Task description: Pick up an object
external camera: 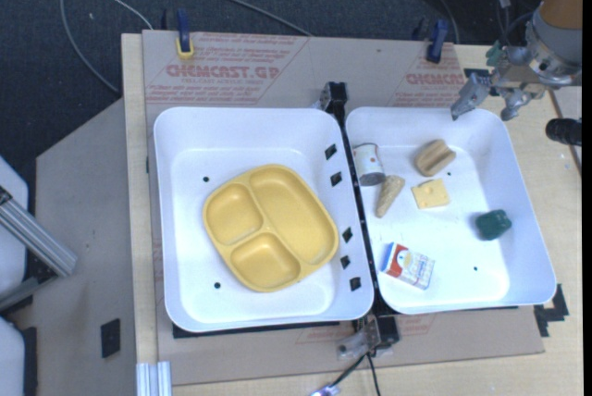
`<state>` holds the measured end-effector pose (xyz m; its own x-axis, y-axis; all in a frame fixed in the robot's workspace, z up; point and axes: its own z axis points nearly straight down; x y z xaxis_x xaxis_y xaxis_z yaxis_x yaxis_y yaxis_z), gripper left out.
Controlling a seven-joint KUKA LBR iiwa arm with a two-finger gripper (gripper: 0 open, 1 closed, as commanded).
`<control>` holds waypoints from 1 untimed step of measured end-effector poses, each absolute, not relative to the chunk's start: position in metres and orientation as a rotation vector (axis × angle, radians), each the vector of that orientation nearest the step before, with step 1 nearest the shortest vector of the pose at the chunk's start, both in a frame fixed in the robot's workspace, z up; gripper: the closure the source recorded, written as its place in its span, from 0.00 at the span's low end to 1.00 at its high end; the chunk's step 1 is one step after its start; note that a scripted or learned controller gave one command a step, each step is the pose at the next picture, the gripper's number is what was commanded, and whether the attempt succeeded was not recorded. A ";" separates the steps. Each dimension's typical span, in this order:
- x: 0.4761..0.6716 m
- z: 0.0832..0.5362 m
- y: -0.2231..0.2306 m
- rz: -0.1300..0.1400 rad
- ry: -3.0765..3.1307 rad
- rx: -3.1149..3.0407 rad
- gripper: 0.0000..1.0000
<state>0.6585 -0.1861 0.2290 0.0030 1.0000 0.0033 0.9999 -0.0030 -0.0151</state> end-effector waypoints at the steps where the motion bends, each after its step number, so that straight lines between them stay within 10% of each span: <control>1: 0.661 0.239 -0.185 0.000 -2.222 -2.220 0.00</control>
